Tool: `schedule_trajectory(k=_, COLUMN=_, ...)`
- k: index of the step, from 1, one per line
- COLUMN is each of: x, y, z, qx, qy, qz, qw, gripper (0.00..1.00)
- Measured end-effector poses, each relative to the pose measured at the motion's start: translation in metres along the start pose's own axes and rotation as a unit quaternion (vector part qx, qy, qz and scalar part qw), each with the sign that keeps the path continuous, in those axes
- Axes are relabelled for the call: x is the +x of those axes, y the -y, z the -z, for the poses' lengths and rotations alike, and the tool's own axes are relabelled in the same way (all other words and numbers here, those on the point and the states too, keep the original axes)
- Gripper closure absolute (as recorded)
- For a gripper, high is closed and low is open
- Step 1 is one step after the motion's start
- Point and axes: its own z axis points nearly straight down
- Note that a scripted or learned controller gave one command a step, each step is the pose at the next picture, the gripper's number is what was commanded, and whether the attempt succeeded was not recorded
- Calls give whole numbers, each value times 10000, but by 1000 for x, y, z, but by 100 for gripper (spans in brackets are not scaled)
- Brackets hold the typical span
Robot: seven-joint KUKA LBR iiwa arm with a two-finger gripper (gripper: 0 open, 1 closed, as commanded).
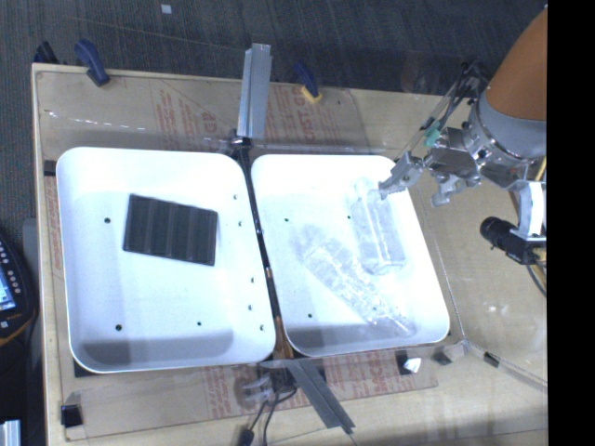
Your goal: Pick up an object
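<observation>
Dark carpet surrounds a wooden bench (pixel 483 295) bearing two white bins. Clear plastic bottles lie in the right bin (pixel 316 333): one bottle (pixel 376 230) sits just below and left of the gripper (pixel 414 170), apart from it, and a second bottle (pixel 344 277) lies farther down-left. Whether the gripper is released or clenched cannot be told; nothing shows between its fingers. A dark ridged pad (pixel 171 229) rests in the left bin (pixel 84 342), well away.

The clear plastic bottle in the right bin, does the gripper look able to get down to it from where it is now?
Probably yes. The gripper hangs at the right bin's upper right edge, close beside the upper clear bottle, with nothing lying on top of it. A second clear bottle lies close alongside, which could crowd the grasp.
</observation>
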Motion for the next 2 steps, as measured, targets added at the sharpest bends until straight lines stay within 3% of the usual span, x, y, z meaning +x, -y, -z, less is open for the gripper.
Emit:
schedule_trajectory(k=1, x=-10, y=28, z=-1, qx=8, qy=3, qz=-796, qw=9968, gripper=0)
schedule_trajectory(k=2, x=-10, y=58, z=-23, qx=13, qy=6, qz=-1072, qw=9942, gripper=0)
